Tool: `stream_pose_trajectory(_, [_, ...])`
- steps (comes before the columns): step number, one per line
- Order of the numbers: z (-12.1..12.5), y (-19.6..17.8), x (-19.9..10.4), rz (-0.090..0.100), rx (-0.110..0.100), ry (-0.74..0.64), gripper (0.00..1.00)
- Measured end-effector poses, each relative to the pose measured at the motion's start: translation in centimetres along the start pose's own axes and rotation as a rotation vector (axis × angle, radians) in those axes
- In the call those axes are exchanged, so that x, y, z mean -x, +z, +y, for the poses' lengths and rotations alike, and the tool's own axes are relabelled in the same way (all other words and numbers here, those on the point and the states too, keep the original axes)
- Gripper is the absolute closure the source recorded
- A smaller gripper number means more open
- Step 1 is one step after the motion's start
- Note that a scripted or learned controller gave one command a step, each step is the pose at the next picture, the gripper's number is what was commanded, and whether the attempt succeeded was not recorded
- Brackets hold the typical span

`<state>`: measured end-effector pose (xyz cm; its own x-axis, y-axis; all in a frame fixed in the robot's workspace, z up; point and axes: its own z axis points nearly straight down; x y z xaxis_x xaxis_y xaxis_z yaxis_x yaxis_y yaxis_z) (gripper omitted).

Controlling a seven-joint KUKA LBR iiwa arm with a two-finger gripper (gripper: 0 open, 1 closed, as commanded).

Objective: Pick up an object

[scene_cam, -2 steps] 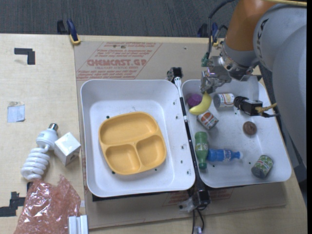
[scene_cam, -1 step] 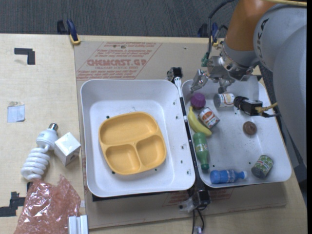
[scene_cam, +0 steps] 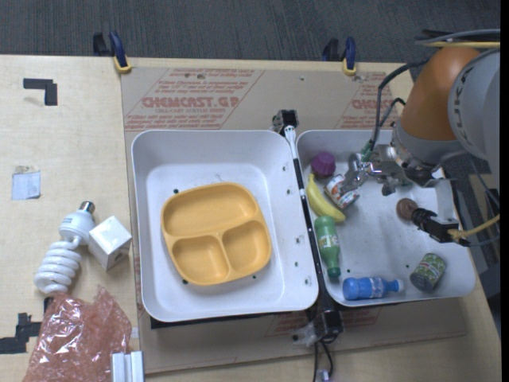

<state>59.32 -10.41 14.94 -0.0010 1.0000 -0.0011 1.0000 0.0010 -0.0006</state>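
Arm reaching into the right bin [scene_cam: 457, 281], among small smooth objects.

We see the metal gripper [scene_cam: 355, 173] low at the bin's far left part, right by a crumpled red-and-silver can [scene_cam: 342, 191]; we cannot tell whether its fingers are apart or together, or whether they touch the can. Just left of the can lies a curved yellow banana [scene_cam: 320, 201], with a round purple ball [scene_cam: 322, 163] beyond it. A green plastic bottle [scene_cam: 327, 245] lies along the left wall, a blue bottle [scene_cam: 370, 287] at the near edge, and a squat green tin [scene_cam: 429, 270] to its right. The left bin [scene_cam: 151, 213] holds a glossy yellow three-compartment tray [scene_cam: 215, 233]. On the wooden bench [scene_cam: 56, 150], a spiral white bulb [scene_cam: 62, 255] rests beside a white cube [scene_cam: 110, 241].
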Motion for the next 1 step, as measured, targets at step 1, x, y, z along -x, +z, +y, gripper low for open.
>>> stream_pose_trajectory(1, [-4.33,5.7,0.34,0.0,0.001,0.003,0.0])
